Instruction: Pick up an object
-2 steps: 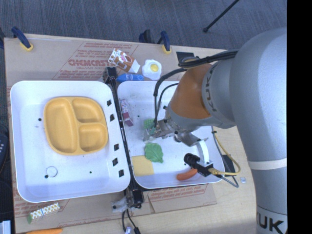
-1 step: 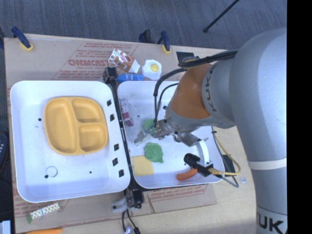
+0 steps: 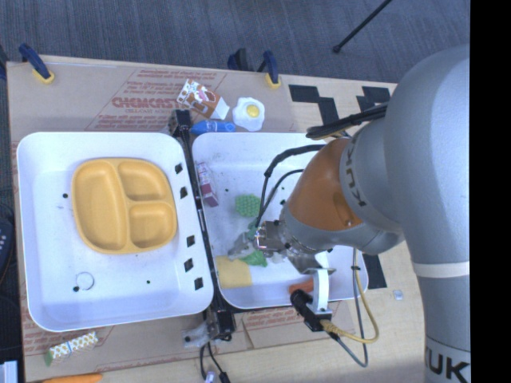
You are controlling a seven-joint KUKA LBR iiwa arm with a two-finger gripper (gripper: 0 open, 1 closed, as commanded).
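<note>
Camera view: left bin (image 3: 32, 214) holds a glossy yellow three-compartment tray (image 3: 124, 204), rounded corners. Right bin (image 3: 227, 154), frame centre: green knobbly piece (image 3: 247, 206), flat pale-yellow block (image 3: 234, 273) at its lower left, small green bit (image 3: 255, 258) just above the block. Gripper (image 3: 249, 246) is low in the right bin, right at that green bit; can't tell finger opening or whether anything is held. Fried-egg toy (image 3: 250, 113) sits on cardboard above the bins.
</note>
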